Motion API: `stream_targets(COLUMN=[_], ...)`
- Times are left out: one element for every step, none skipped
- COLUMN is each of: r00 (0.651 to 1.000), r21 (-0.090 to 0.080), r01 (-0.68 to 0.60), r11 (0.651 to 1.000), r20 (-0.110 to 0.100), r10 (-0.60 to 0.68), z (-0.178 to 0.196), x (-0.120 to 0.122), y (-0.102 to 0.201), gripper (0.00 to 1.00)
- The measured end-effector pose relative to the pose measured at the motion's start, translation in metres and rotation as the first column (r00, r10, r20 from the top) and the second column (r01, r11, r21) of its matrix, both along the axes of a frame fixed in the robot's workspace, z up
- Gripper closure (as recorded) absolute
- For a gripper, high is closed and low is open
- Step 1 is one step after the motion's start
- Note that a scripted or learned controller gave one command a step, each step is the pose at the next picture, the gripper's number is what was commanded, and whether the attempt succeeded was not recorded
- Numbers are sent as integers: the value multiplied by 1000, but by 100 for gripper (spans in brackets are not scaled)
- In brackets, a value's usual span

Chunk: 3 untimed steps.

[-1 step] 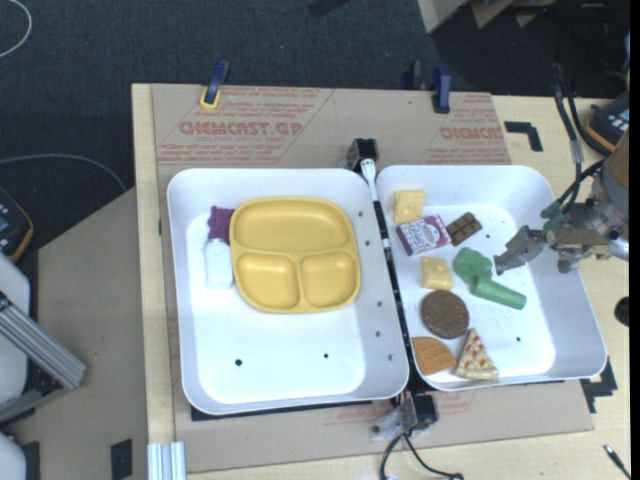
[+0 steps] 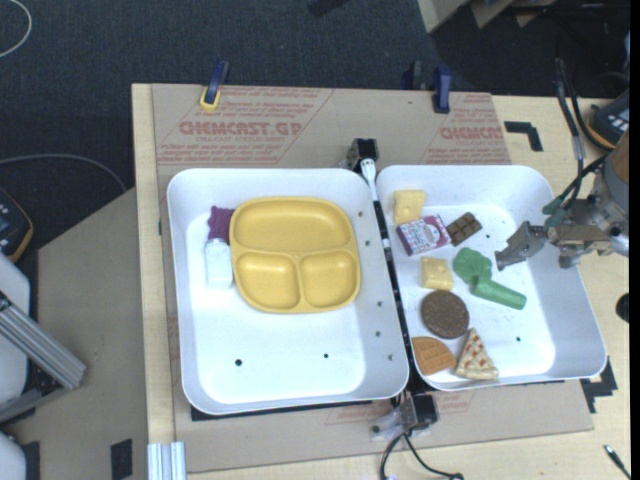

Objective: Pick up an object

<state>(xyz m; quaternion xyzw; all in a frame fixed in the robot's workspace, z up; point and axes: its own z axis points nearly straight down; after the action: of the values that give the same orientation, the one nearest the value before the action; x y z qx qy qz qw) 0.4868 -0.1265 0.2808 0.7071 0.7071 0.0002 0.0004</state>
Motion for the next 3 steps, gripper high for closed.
stream_targets(r00=[1000, 1000, 1000], r21=[3, 3, 3], r01=[1, 0, 1], r11=[1000, 1000, 1000], r20=[-8, -9, -9], r10=[-1, 0, -1], z=[-55, -116, -167], x=[6, 9, -2], y=[-7, 0, 3], gripper=[0, 0, 0])
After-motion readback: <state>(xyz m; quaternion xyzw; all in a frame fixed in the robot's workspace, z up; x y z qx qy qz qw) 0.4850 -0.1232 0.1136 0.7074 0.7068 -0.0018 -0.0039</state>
